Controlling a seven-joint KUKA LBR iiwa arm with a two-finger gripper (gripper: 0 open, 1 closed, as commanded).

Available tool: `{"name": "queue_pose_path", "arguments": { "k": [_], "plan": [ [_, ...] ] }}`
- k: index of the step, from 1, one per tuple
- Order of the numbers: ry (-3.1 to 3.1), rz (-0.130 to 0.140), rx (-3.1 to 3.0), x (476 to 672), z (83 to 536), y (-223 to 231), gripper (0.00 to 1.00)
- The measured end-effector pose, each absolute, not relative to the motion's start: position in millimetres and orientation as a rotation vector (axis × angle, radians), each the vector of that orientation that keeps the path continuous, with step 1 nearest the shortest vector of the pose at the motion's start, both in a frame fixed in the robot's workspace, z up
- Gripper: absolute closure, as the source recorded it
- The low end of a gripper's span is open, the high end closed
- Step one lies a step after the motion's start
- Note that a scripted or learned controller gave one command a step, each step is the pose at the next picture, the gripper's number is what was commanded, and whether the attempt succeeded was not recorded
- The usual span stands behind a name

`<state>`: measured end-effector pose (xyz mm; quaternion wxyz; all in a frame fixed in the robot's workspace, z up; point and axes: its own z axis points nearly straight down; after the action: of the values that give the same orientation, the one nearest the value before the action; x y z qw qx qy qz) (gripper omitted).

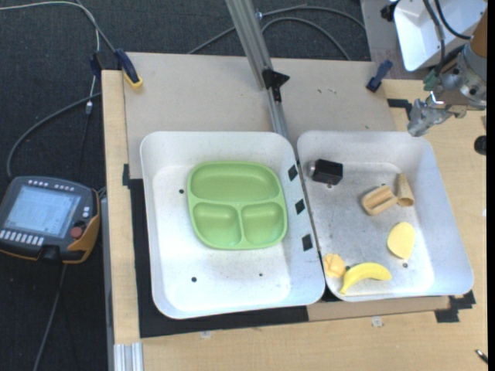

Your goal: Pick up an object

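Note:
In the right bin (433, 168) lie a yellow banana (366, 274), a small orange-yellow piece (334, 265), a pale yellow flat slice (401, 240), a tan wooden piece (385, 197) and a black block (327, 171). My gripper (421, 119) hangs above the bin's far right corner, well away from all of them. Nothing shows between its fingers.
The left bin (166, 284) holds a green divided plate (236, 205). A metal pole (251, 33) slants down to the gap between the bins. Blue clamps (128, 68) (378, 75) grip the board's far edge. A teach pendant (48, 219) lies left of the bench.

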<state>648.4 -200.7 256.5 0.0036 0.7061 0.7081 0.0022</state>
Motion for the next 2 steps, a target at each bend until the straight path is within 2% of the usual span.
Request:
{"name": "queue_pose_path", "arguments": {
  "k": [2],
  "plan": [
    [2.23, -0.001, 2.22, 588.7, 247, -96, 1.0]
  ]
}}
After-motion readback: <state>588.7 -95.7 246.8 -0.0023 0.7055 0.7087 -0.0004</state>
